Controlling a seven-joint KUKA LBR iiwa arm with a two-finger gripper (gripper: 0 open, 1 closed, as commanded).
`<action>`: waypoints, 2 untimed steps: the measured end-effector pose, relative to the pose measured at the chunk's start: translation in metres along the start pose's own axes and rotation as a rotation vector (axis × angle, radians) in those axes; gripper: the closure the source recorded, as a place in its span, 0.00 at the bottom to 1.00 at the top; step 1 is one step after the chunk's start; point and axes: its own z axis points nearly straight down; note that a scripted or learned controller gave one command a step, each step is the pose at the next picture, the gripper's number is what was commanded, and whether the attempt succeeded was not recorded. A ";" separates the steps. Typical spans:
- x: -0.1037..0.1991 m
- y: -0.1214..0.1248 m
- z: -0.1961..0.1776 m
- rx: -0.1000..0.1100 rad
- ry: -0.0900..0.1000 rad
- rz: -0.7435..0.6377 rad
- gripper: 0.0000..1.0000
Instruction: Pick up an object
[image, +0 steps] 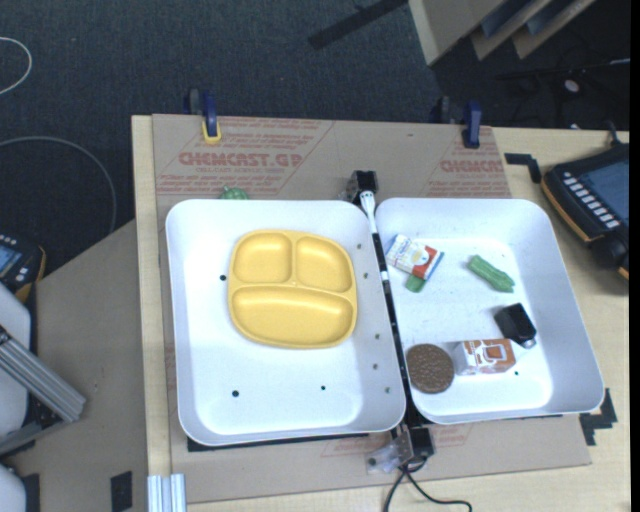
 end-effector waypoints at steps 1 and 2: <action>0.041 -0.013 0.111 0.028 0.016 -0.008 1.00; 0.107 -0.021 0.179 0.026 0.015 -0.011 1.00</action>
